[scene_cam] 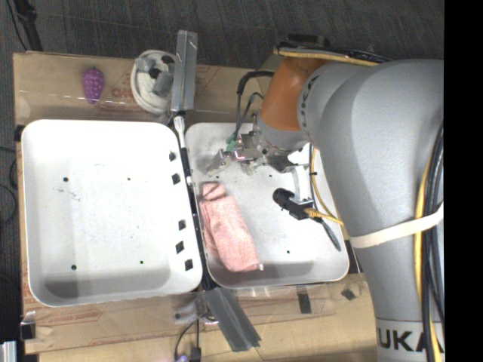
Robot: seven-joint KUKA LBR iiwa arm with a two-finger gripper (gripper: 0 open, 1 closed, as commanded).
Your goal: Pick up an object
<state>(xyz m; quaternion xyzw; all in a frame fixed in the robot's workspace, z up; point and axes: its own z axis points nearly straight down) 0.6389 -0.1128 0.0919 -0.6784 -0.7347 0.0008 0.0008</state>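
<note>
Over in the far-left corner of the right bin (279, 232), that's where the gripper (235, 154) is rn, down low over the white floor. The big grey arm (377, 149) reaches in from the right side of the cam pic, w/ the orange band (283, 100) just above the wrist. Can't tell if the gripper is clamped or let go, that end is too small & cluttered to make out.

The pink cloth (226, 232) looks like the thing to grab. It's just below the gripper in the pic, i.e. toward the near edge of the same bin. It lies flat on the floor, long & narrow, running at a slant from its top end by the bin's left wall down toward the near wall. It's near the gripper but apart from it, w/ a strip of bare white between them.

Left of the gripper, across the seam where the two bins meet, is the left bin (106, 217), w/ a few tiny dark specks on its floor. A row of small black tabs (181, 225) runs along that seam, below-left of the gripper.

Up & left of the gripper, past the bins' far rims on the brown bench (45, 81), there's a white coil (147, 89) of smth w/ a grey bar (185, 66) right beside it. Further left still, well apart from the gripper, a small purple thing (93, 84) lies on the bench.
</note>
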